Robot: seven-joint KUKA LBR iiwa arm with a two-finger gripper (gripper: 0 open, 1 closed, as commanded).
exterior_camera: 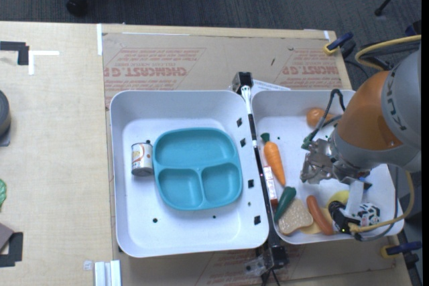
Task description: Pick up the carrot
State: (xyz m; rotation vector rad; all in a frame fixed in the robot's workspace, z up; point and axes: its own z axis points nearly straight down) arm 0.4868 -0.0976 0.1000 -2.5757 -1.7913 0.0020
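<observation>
My gripper (316, 169) hangs over the right bin (288, 104), near its middle. It looks like a gray metal lump from up here. I cannot tell if my fingers are spread or pressed together, and I see nothing between them.

The carrot (273, 161) lies in the right bin, at about nine o'clock from my gripper, near but not touching. It is orange with a little green top (266, 138) that points to twelve o'clock. It lies close to the wall where the two bins meet.

At about seven o'clock from my gripper is a dark green vegetable (285, 199). Just below that is a slice of bread (295, 217). A red sausage (319, 214) lies at six o'clock from my gripper. Something yellow (340, 197) peeks out at about five o'clock, partly under my arm. An orange ball (315, 116) sits at twelve o'clock, by the far wall of the bin.

The left bin (127, 211) holds a blue tray (198, 167) with three parts. A small can (141, 159) lies on its side at nine o'clock from the tray, just beside it. Its label is too small to read.

Brown cardboard (174, 60) lies under both bins. It has red letters printed upside down. I can make out "GREATCAST" there, but I am not sure of it. My arm (375, 124) has dark letters on its gray part, cut off at the edge, so I cannot read them.
</observation>
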